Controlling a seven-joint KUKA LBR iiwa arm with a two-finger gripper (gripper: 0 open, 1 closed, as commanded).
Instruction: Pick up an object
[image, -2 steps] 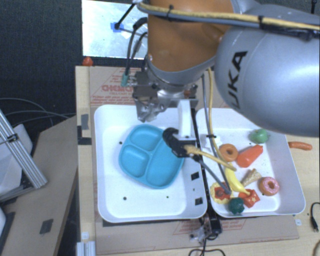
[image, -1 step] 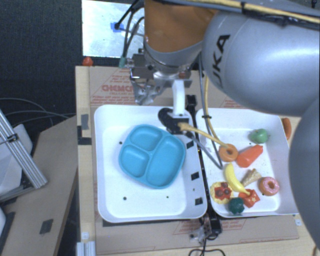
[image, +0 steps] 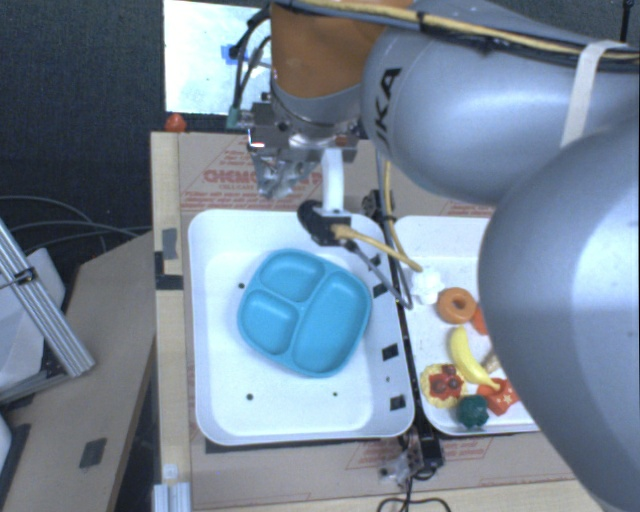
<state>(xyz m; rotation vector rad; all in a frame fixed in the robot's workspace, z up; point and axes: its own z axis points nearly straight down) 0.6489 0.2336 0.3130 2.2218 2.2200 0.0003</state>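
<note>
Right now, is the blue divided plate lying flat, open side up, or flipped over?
Open side up. The blue divided plate lies flat in the left bin, with its three compartments facing the camera and nothing in them.

Robot test bench in a lab

The setting looked like a robotics lab rather than a home or shop: a large grey industrial arm (image: 500, 110) with an orange band filled the view from twelve to four o'clock, cables (image: 385, 240) strung along it. Two shallow white bins (image: 215, 330) sat side by side on a sheet of printed cardboard (image: 215, 175) laid over a plain bench. At nine o'clock stood a slotted aluminium framing bar (image: 40, 310) with loose wires near it. Toy food pieces (image: 465, 350) lay in the bin at four o'clock, and a blue divided plate (image: 305, 312) lay at the centre.
</note>
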